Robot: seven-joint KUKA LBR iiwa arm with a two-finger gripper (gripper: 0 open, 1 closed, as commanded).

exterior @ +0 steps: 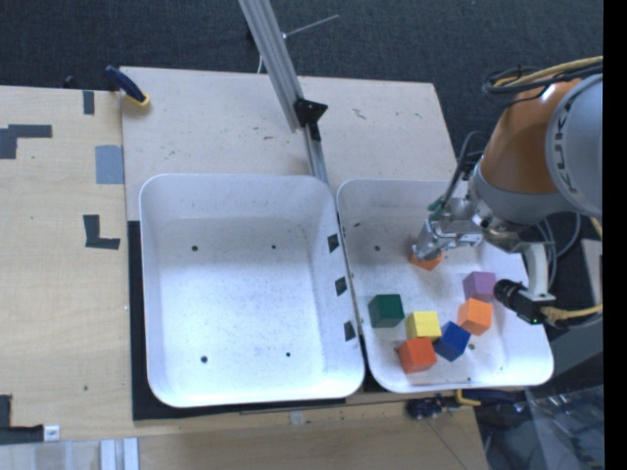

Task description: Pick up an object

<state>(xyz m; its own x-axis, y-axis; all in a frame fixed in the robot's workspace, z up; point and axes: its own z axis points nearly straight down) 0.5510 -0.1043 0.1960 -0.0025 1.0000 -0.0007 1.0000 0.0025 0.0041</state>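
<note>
Camera view from above the bench. The gripper [433, 243] reaches into the right bin [392, 199] from the right, its metal fingers pointing down and closed around a small orange-red object [425, 258]. Only the lower part of this object shows beneath the fingertips; its colour is a warm orange with a darker underside, and its exact shape cannot be told. It sits at or just above the bin floor, whether touching cannot be told.

Below and left of the gripper lies a green cube [386, 309]. Below the gripper, further off, a yellow cube [424, 324] touches a blue cube [453, 342] on its right and a red-orange cube [415, 354] beneath it. Below and right of the gripper sit a purple cube [480, 284] and, just beneath it, an orange cube [475, 315].

Well to the left of the gripper stands the left bin [240, 189], white and speckled. Above and left, a grey metal rail [274, 52] crosses the wooden bench [59, 194] at a slant.
</note>
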